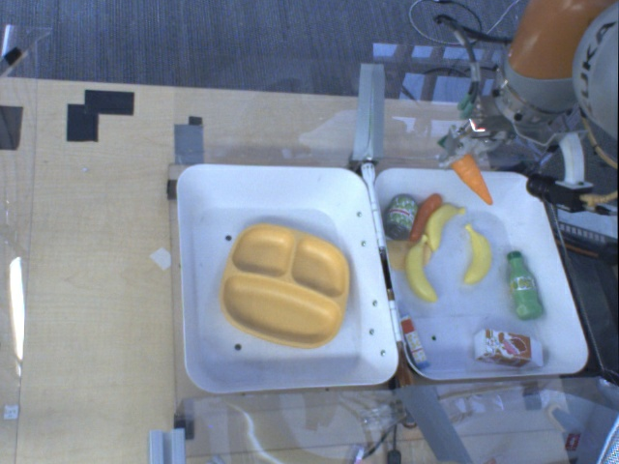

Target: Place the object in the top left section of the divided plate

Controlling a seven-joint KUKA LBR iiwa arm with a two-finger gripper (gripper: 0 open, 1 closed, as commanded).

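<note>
I hang my gripper over the carrot, grip unclear; the yellow plate lies far left.

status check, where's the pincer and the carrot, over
Pincer over right bin's far edge. Carrot hanging tilted right beneath it, grip unclear. Yellow divided plate in left bin, top left section bare.

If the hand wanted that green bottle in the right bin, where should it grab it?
Probably across the middle of the green bottle, coming straight down from above. It lies flat on the floor of the right bin, long axis running roughly up and down the view, cap end farther from the camera. The bin floor is bare on both long sides, so fingers closing left-to-right across its narrow width should fit.
</note>
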